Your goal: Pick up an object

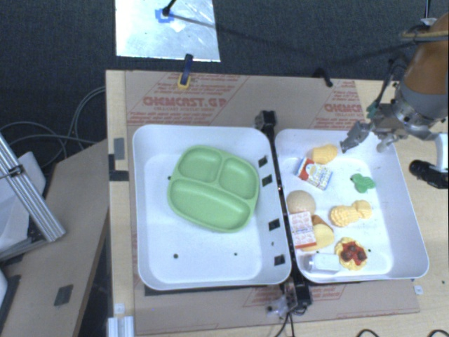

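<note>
My gripper [367, 138] hangs above the far edge of the right bin [403, 209], its two fingers spread apart with nothing between them. Below it in that bin lie several toy foods: a yellow pastry [324, 153], a red-and-white carton [315, 173], a green leafy piece [363, 182], a tan bun [301, 201], a yellow corn cob [350, 213], a red-and-white packet [302, 229], a small pizza [352, 253] and a white piece [324, 263]. The yellow pastry is the nearest item, just left of and below the fingers.
The left bin [154, 244] holds a green divided plate [213, 187]. A black divider with clips [277, 188] runs between the bins. Cardboard [231, 100] lies under both. A metal sheet [167, 20] lies at the back, and an aluminium frame [24, 195] stands at the left.
</note>
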You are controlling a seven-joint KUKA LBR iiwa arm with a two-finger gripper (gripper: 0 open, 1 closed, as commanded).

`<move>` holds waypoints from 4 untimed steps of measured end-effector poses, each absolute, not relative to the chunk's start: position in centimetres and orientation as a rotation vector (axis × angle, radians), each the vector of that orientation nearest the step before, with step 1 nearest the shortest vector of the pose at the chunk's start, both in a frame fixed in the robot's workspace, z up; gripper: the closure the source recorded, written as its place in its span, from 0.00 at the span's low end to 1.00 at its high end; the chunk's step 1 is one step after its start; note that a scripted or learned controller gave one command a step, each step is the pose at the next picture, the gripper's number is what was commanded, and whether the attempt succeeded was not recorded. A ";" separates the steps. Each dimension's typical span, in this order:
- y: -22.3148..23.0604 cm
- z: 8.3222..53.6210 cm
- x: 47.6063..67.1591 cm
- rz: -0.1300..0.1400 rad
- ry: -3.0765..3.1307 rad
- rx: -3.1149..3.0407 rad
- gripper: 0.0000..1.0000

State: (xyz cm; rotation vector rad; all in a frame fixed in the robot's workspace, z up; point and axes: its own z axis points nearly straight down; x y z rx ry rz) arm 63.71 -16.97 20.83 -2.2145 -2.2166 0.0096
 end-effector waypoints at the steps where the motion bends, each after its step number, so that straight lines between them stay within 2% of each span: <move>1: -16.9 21.6 64.0 -0.001 -2.226 -2.219 0.00; 2: -17.4 15.7 64.6 0.002 -2.223 -2.218 0.00; 3: -16.8 10.6 63.8 0.001 -2.223 -2.218 0.00; 4: -16.7 8.9 64.0 -0.006 -2.227 -2.220 0.00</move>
